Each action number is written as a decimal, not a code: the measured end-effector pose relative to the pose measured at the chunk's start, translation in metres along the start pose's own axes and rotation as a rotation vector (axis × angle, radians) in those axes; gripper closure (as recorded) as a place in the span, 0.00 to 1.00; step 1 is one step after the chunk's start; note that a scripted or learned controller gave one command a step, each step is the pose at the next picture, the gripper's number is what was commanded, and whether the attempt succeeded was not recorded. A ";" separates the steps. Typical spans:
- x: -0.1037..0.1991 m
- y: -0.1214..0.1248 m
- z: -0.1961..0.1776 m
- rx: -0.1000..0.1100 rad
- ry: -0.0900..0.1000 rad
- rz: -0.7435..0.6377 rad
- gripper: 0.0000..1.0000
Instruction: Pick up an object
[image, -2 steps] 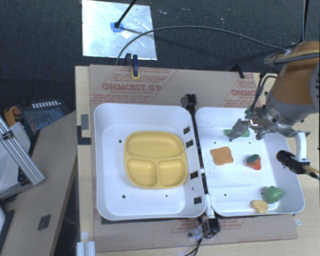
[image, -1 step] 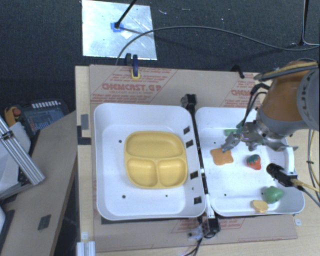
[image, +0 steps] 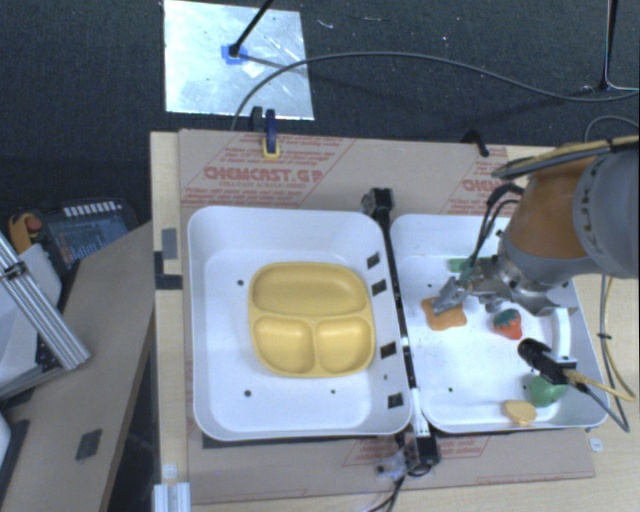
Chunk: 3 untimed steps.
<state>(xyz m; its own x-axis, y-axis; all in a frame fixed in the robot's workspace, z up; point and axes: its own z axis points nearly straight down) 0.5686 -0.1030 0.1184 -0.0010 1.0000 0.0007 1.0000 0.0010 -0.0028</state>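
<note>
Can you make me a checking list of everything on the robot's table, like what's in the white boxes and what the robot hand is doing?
Surface: two white bins, left bin and right bin, on a board.
Job's things: orange piece, red-orange piece, green piece, pale yellow piece, all in the right bin.
Clutter: yellow divided tray in the left bin.
Grippers: gripper low over the orange piece; grasp unclear.
Cables: black cables behind the bench.
Surroundings: foil sheet on dark floor.

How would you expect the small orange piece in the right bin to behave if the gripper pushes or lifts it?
The orange piece looks flat and low, so it would probably slide rather than roll. Being small, it is likely light. The gripper sits right at it; a flat shape may be awkward to pinch.
</note>
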 end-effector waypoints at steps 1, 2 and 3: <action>-0.001 0.002 -0.013 -0.006 -0.001 0.000 1.00; -0.003 0.000 -0.057 -0.009 -0.002 -0.001 1.00; -0.003 0.002 -0.095 -0.008 -0.002 -0.003 1.00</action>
<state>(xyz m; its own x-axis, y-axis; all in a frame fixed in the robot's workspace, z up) 0.5706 -0.1063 0.2133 -0.0037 1.0000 -0.0009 1.0000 0.0037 0.0054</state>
